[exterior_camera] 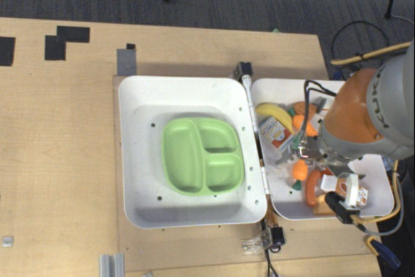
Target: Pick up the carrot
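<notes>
The gripper [302,151] is lowered into the right bin [382,194], and its opening cannot be told. The carrot [299,171] is seen just near of it, with a banana [273,113] farther away.

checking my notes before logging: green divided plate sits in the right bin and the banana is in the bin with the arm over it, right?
Not quite. The camera view shows the green divided plate in the left bin, not the right one. The rest holds: the banana lies in the right bin, with the arm over it.
</notes>
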Tool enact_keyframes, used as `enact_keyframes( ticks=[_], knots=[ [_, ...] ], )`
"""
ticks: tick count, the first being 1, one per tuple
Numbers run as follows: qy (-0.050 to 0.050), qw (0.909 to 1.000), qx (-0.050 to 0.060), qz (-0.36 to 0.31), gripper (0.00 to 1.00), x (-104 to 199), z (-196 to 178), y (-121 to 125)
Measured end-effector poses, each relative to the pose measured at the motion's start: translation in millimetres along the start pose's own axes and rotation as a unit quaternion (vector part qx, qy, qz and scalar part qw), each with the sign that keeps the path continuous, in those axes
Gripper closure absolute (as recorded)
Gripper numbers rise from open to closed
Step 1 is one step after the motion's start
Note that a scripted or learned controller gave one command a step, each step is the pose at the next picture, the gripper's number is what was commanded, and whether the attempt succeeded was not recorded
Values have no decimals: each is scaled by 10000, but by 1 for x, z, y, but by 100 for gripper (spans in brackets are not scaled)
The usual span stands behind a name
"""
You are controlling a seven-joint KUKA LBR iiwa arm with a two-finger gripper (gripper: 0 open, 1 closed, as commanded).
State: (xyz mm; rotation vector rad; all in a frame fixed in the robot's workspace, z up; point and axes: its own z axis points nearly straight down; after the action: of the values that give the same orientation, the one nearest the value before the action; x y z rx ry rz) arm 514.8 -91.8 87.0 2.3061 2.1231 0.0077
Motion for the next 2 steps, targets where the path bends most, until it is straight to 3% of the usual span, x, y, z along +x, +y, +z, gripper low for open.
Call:
enact_keyframes(
  ticks=[1, 2],
  knots=[
    [3, 10000, -21, -4, 100, 1, -11, 2],
    [2, 10000, -20, -5, 0, 1, -11, 2]
  ],
)
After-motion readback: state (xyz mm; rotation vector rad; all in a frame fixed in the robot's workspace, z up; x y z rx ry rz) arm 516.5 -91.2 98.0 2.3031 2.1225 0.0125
